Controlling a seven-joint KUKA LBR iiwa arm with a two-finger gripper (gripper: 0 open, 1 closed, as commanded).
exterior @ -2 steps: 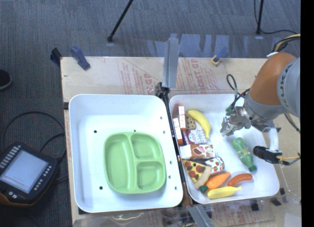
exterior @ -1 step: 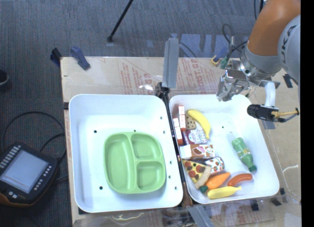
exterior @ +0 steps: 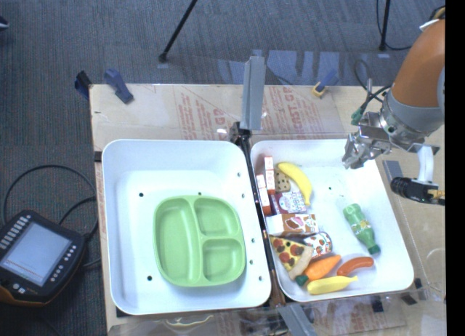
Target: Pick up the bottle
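A small green bottle lies on its side on the floor of the right bin, near its right wall, cap toward the front. My gripper hangs over the bin's far right corner, well behind the bottle and apart from it. Nothing shows between its fingers.
Toy food crowds the right bin's left side and front: a banana, snack packets, a pizza slice, a carrot, a sausage. A green divided plate sits in the left bin. A teach pendant lies at far left.
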